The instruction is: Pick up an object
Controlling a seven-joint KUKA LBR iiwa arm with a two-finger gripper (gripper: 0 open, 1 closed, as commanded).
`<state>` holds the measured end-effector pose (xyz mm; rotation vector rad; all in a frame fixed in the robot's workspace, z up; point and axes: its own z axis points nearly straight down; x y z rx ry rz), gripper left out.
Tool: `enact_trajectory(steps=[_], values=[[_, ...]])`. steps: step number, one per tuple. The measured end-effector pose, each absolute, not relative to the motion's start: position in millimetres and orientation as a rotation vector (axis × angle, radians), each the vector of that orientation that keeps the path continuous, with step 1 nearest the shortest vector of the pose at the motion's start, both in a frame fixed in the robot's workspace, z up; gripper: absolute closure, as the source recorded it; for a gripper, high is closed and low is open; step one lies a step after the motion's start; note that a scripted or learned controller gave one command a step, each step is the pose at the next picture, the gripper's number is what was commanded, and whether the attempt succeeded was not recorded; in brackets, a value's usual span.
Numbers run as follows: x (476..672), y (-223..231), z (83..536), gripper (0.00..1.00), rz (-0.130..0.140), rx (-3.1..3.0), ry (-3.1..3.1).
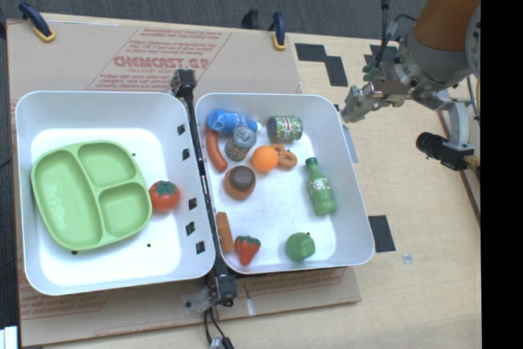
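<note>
The green bottle (320,187) lies on its side in the right bin (350,200), nearest the arm, with a can (284,127), an orange (265,159), a green apple (300,246) and a strawberry (247,248) scattered around it. The jaws (356,105) hang outside that bin, just past its upper right corner and above the table (409,200), holding nothing, and whether they are spread or pressed together cannot be told. A descent from here could clip the bin wall, and the round bottle or fruit might roll away from a poorly centred pinch.
</note>
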<state>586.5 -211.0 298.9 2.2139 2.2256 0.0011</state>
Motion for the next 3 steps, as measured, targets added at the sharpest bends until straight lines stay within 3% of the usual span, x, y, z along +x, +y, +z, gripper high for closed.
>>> enact_trajectory(steps=[1, 2, 3], values=[[596.7, -162, 173, 1.0, -0.004, 2.218, 2.232], [592.9, -208, 192, 1.0, -0.002, 2.218, 2.227], [610.9, -187, 198, 1.0, 0.001, 2.216, 2.227]])
